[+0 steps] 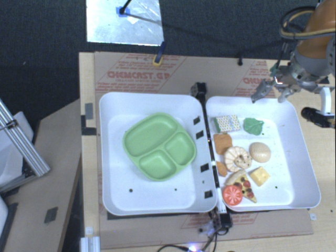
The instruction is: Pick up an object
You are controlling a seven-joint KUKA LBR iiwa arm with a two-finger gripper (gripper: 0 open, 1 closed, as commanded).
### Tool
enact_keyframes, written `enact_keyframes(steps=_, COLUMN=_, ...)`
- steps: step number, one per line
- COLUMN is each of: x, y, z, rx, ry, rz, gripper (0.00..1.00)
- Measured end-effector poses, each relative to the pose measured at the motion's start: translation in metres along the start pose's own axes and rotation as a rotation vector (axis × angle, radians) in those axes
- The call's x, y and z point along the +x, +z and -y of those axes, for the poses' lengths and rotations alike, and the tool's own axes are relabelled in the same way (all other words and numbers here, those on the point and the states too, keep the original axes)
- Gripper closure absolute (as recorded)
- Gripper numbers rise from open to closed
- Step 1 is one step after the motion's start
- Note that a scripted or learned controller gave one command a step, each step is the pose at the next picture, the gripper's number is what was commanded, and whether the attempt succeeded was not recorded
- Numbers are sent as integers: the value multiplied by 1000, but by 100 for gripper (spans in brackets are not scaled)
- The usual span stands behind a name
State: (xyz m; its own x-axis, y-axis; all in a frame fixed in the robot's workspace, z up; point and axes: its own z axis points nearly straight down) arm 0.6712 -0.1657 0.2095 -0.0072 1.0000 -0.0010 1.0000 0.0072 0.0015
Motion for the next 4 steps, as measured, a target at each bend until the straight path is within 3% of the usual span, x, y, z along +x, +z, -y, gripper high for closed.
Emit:
enact_keyframes(steps=3, x=-2, y=126, z=6, rx=1, ry=1, rz=0, gripper=0)
enact_keyframes(steps=4, x=-2, y=112, z=4, rx=-5, ry=-1, rz=2, gripper=100)
